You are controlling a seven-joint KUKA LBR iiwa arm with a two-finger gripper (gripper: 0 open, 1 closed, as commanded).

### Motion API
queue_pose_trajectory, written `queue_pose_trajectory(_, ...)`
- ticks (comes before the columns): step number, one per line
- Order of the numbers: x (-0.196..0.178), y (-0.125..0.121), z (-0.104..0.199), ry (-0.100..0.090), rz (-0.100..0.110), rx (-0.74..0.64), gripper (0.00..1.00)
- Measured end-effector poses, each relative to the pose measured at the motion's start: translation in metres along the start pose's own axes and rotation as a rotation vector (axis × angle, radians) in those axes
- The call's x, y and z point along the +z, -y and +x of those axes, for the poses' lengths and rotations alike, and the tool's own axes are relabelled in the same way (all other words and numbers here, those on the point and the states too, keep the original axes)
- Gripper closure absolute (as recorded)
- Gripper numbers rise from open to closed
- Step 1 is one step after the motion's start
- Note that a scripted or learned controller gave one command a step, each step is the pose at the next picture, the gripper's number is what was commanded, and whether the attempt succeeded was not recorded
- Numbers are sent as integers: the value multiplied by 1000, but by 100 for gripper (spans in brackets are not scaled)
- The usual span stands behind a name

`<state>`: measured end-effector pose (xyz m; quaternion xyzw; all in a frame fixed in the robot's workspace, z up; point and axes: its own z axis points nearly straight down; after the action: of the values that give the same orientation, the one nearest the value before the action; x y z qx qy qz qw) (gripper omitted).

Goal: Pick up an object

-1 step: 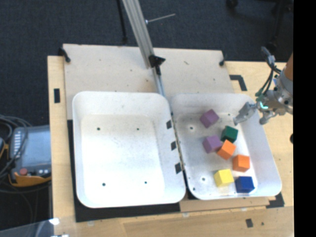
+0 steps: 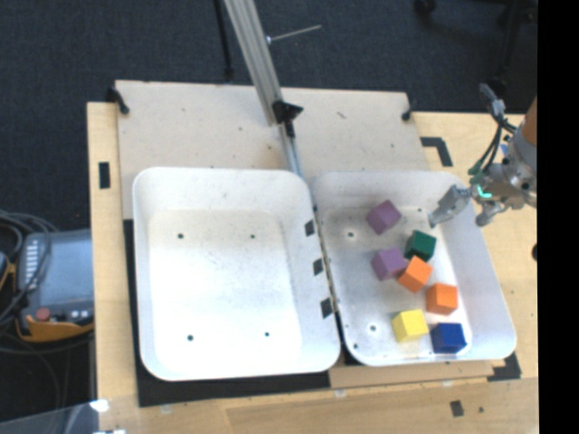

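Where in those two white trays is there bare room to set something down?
The left bin has a wide bare floor from wall to wall. In the right bin, the strip along the divider is free. Its right half is crowded: purple cube, green cube, orange cubes, yellow cube, blue cube, with the gripper above.

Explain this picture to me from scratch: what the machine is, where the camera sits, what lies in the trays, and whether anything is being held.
One camera looks down at a slant on a bench with two shallow white bins. The left bin has speckled marks on its floor. The right bin holds seven small blocks: two purple, one green, two orange, one yellow and one blue. The machine is a robot arm reaching in from the right; its gripper hangs over the right bin's upper right corner, fingers spread, with nothing between them.
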<state>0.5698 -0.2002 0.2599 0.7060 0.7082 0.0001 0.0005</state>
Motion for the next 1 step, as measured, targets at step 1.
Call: queue_pose_trajectory(1, 59, -7, 3, 0, 5, 2, 0)
